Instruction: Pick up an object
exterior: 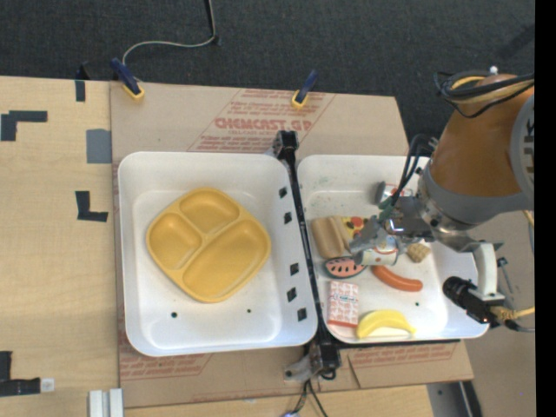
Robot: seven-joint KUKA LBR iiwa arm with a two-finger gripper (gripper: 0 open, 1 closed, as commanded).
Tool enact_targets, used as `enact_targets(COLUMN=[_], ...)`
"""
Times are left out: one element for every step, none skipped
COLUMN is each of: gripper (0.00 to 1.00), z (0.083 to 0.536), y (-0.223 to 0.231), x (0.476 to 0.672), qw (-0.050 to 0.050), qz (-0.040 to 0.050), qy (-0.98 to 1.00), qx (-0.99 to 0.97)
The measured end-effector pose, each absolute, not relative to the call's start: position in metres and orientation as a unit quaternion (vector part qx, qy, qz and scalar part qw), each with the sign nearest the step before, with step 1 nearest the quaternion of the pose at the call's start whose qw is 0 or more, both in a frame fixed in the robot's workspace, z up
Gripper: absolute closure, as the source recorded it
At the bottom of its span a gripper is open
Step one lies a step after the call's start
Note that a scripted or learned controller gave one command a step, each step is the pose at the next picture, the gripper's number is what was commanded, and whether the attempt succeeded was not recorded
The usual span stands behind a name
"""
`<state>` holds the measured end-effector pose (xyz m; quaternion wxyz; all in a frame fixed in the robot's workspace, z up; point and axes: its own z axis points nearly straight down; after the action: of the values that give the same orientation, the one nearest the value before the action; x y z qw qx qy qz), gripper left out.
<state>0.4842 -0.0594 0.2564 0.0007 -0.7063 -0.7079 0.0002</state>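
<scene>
Fingers (372,243) low amid crowded right bin (347,168)

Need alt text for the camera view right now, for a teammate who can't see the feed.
The arm's claw is down in the right bin among toy food: a wooden block, watermelon slice, sausage, banana and a small packet. The left bin holds a yellow divided plate.

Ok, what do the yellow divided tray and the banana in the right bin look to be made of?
Yellow divided tray: likely molded plastic, matte to satin, one even color with soft rounded compartment ridges. Banana: probably a plastic toy, judging by its smooth, uniformly bright yellow skin, though the view is too coarse to be sure.
</scene>
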Motion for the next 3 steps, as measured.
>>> enact_targets(gripper=[1.00,1.00,1.00], z=[0.257,0.257,0.254], y=[-0.064,-0.067,-0.079], x=[0.484,0.484,0.484], qw=[0.001,0.001,0.001], qz=[0.0003,0.0003,0.0007], qy=[-0.708,-0.708,-0.708], qx=[-0.706,-0.706,-0.706])
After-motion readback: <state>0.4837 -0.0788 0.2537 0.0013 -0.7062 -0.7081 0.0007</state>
